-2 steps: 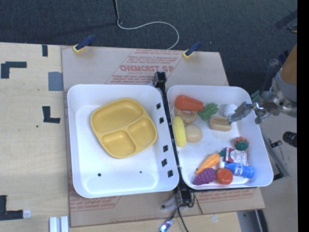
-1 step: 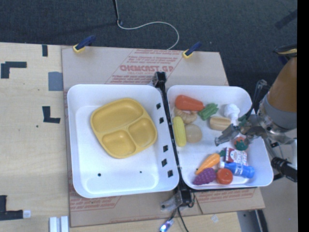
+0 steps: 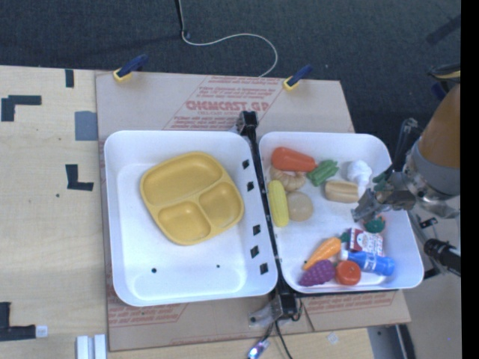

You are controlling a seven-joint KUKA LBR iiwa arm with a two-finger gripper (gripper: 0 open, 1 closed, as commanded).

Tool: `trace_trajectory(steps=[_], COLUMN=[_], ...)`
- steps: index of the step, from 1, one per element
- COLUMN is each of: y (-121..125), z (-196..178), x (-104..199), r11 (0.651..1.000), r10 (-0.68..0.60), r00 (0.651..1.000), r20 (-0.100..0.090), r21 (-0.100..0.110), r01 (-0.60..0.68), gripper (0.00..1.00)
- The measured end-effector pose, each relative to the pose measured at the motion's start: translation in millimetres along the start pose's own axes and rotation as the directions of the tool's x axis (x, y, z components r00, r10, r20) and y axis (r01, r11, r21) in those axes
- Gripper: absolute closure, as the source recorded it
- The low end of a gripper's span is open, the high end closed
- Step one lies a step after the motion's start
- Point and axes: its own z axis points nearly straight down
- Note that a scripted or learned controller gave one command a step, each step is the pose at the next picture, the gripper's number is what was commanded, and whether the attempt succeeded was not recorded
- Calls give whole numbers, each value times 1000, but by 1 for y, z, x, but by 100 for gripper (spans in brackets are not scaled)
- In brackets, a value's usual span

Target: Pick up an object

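Over the right bin's right-centre hangs the pincer, whether apart or together I cannot tell, with the small carton just below it in frame.

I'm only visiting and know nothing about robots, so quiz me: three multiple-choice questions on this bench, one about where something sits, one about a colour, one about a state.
1. Where does the yellow plate lie?
A. in the left bin
B. in the right bin
C. on the cardboard outside the bins

2. What colour are the grapes?
A. green
B. purple
C. white

3. Where is the gripper?
A. above the yellow plate
B. outside both bins, above the cardboard
C. above the right bin, beside the toy food

Answers:
1 A, the plate rests alone on the left bin's floor.
2 B, the bunch near the right bin's front edge is purple.
3 C, the gripper hangs over the right bin's right side, near the bread roll.
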Motion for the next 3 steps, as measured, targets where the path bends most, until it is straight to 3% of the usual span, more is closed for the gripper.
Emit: trace_trajectory(steps=[1,2,3], y=[0,-1,-1], z=[-55,-60,-59], x=[91,200,193], r11=[1000,1000,1000], r10=[-8,-12,1], r00=[1000,1000,1000], r20=[-1,-3,1], r21=[-6,-1,-1], r01=[8,12,-1], gripper=[100,100,0])
